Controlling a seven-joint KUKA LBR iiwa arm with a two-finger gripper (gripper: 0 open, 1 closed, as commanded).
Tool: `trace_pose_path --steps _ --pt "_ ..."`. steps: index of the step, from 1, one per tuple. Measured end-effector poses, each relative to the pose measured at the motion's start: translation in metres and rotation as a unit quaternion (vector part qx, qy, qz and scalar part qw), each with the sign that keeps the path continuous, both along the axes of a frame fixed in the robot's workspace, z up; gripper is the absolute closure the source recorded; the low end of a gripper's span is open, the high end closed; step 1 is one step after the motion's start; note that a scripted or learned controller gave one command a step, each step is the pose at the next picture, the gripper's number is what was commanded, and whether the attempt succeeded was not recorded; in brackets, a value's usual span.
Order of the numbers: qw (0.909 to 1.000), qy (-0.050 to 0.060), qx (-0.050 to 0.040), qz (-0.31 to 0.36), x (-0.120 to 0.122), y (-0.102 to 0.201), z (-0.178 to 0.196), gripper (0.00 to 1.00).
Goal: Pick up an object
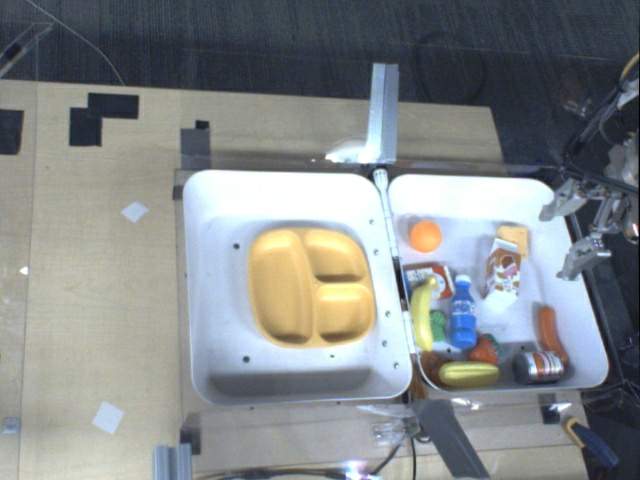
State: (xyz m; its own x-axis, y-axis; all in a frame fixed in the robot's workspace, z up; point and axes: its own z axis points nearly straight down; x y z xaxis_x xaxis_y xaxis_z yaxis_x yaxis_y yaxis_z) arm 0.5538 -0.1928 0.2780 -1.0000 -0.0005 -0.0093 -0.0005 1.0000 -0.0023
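Note:
The right bin [470, 200] holds several small items: an orange ball [425, 235], a white and red pouch [504, 270], a yellow banana [422, 314], a blue bottle [462, 313], a red sausage [551, 330], a dark can [540, 366] and a yellow oblong piece [468, 373]. My gripper [570, 230] hangs over the bin's right rim, to the right of the pouch. Its two fingers are spread open with nothing between them.
The left bin [215, 268] holds a yellow divided tray [310, 285]. A metal post [384, 108] stands behind the seam between the bins. Wooden bench top extends to the left. Cables and arm hardware crowd the right edge.

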Motion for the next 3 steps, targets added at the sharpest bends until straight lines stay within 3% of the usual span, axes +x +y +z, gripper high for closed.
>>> trace_pose_path --steps 1,2,3 --pt "0.9777 0.003 0.0022 -0.210 -0.002 0.003 -0.109 0.00" --pt "0.9738 0.000 0.0017 -0.227 -0.006 -0.006 -0.123 0.00" --pt "0.9098 0.001 0.0032 -0.415 -0.031 -0.013 -0.147 0.00"
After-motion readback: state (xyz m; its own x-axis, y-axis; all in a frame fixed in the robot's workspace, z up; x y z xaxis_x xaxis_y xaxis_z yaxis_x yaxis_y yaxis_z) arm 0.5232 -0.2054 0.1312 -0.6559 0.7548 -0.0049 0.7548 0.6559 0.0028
